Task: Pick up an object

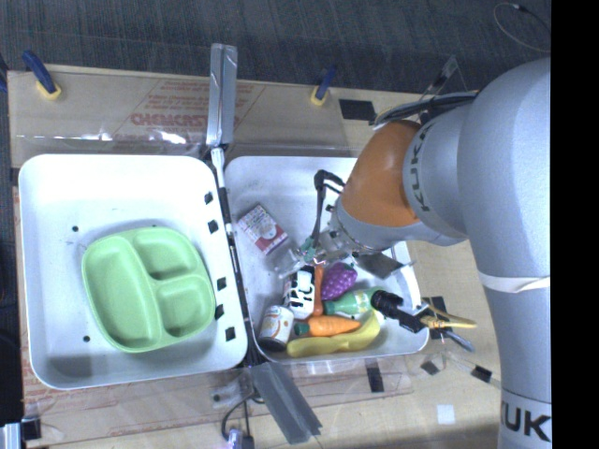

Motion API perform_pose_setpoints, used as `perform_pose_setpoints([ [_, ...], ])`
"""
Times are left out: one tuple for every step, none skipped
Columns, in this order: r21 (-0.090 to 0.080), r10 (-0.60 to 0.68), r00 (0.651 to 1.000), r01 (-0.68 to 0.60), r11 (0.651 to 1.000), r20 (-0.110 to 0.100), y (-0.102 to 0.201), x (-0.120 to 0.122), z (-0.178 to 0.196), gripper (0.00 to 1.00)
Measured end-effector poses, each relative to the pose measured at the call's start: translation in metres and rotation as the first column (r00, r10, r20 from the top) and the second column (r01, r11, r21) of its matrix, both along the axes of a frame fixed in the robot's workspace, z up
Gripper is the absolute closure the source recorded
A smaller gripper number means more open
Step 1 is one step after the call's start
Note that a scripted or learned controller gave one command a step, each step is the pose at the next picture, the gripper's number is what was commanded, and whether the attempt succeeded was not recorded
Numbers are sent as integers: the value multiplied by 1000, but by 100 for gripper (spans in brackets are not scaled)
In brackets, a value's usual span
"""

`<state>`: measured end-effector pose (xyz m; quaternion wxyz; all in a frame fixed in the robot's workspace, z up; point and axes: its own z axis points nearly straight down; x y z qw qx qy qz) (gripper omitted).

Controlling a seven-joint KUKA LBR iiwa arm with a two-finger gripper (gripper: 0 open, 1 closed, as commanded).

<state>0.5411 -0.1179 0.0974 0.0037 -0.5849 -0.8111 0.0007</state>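
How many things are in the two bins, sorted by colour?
Green: 2, the divided plate and a green toy
Orange: 1, carrot
Yellow: 1, banana
Purple: 1, grapes
Black and white: 1, cow toy
Red and white: 1, packet
Brown: 1, small can
Total: 8

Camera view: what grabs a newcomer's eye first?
The big grey arm with its orange band fills the right side, reaching down into the right bin. Below it, a bright heap of toy food, with a carrot, banana and grapes, crowds that bin's near corner. In the left bin lies a green divided plate.
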Motion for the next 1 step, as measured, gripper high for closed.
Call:
perform_pose_setpoints([
  [-2, 28, 1000, -28, 1000, 0, 107, 35, 91, 100],
])
